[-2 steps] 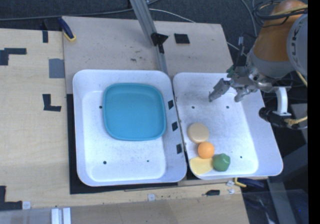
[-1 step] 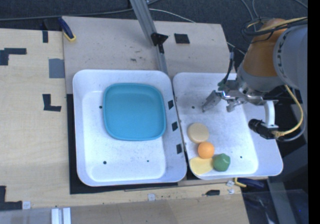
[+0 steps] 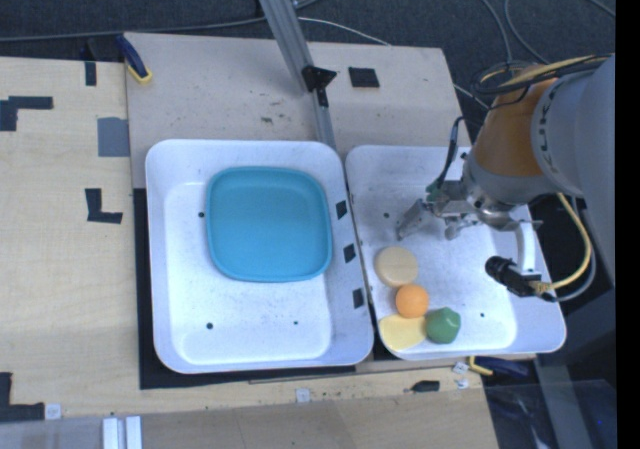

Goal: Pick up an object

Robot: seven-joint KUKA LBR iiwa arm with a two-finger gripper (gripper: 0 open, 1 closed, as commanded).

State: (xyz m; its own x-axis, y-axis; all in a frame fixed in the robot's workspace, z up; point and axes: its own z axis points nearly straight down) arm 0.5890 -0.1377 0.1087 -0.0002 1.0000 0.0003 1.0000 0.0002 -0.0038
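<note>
1. Now, over the right bin (image 3: 365, 169), your gripper (image 3: 430, 220) hangs with its two fingers spread apart and nothing between them, the orange-banded wrist reaching in from the right.

2. Your candidates sit clustered in that bin's near-left corner: a cream disc (image 3: 397, 265), an orange ball (image 3: 411, 300) just below it, a yellow piece (image 3: 401, 334) against the front rim, and a green ball (image 3: 442, 324) beside the orange one. All four touch or nearly touch.

3. For a clean pick, the cream disc looks the best bet: it lies nearest the fingers and has bare floor on its upper side. Bring the fingers down so they straddle it, one on the open upper side, and close only when it sits squarely between them.

4. Watch the edges. The cluster hugs the divider between the bins and the front rim, so a finger dropping to the left risks striking the wall.

5. Open room lies across the right bin's upper half and right side. The left bin (image 3: 160, 237) holds a blue plate (image 3: 268, 223), well apart.
</note>
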